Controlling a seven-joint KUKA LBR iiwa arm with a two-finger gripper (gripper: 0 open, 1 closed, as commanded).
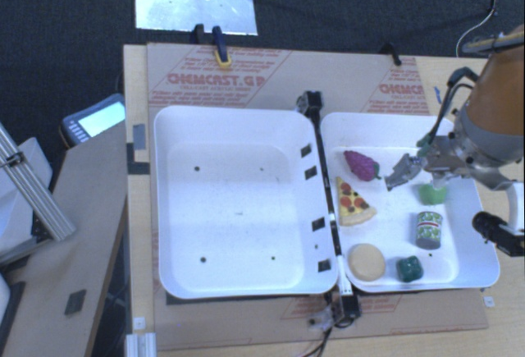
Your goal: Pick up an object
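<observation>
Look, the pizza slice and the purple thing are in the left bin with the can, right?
Not quite: the camera view shows the pizza slice, the purple thing and the can all in the right bin, not the left one.

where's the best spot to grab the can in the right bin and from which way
Probably across the can's round side wall, near its middle, coming straight down. It looks upright, with its lid facing the camera, and its body seems narrow enough for two fingers. Bare floor lies left of it; the green block sits close at its lower left and the bin wall to its right, so closing left to right seems safest.
</observation>
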